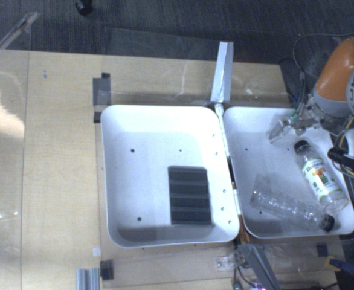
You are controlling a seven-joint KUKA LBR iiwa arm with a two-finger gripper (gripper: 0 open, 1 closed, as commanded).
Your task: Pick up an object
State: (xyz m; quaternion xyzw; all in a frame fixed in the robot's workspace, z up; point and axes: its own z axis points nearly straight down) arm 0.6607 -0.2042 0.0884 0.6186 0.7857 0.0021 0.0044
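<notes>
My gripper (281, 130) hangs over the far part of the right bin (249, 132), up and to the left of the bottles, with nothing seen in it. A clear bottle with a green and white label (321, 181) lies at the right side of that bin, its black cap (302, 145) pointing toward the gripper. A second clear, ribbed bottle (286, 205) lies along the near wall, its dark cap (328, 223) at the right corner. A black ridged rectangular block (189, 195) lies flat in the left bin (122, 162).
The grey arm with its orange band (340, 71) comes in over the right bin's far right corner, with cables (346, 156) trailing by the labelled bottle. A metal strip (222, 71) stands behind the seam between the bins. Bare wooden bench (44, 162) lies to the left.
</notes>
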